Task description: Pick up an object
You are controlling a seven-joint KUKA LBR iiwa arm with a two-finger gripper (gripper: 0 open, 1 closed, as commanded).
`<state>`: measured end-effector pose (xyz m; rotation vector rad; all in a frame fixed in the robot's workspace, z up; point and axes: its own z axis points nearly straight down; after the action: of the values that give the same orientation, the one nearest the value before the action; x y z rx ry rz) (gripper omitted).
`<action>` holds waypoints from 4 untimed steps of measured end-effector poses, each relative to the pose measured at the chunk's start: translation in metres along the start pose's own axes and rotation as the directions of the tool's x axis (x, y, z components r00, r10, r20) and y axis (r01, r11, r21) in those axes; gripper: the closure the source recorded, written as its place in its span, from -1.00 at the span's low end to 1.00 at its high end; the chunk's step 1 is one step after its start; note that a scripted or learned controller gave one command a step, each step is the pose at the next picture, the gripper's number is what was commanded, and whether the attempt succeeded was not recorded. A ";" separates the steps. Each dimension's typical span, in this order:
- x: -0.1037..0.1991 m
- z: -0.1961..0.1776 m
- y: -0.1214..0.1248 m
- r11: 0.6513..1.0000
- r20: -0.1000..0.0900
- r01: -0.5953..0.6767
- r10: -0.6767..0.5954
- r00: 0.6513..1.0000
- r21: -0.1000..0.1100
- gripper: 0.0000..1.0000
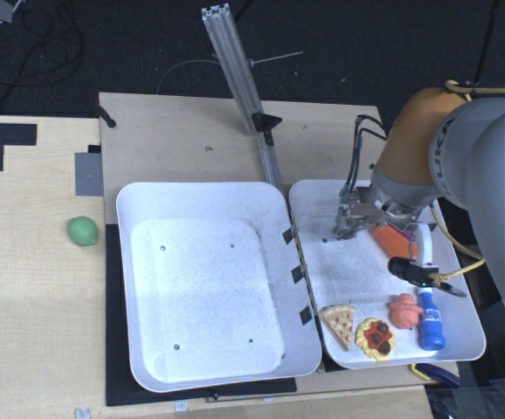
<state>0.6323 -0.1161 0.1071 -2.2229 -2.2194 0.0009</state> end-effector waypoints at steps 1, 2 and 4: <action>-0.001 -0.062 -0.003 1.000 0.001 0.000 0.000 1.000 -0.006 1.00; 0.003 -0.107 0.002 1.000 0.000 0.001 -0.001 1.000 -0.004 1.00; 0.040 -0.148 -0.034 1.000 -0.001 0.004 -0.004 1.000 0.001 1.00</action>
<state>0.5984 -0.0761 0.2546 -2.2179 -2.2224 0.0007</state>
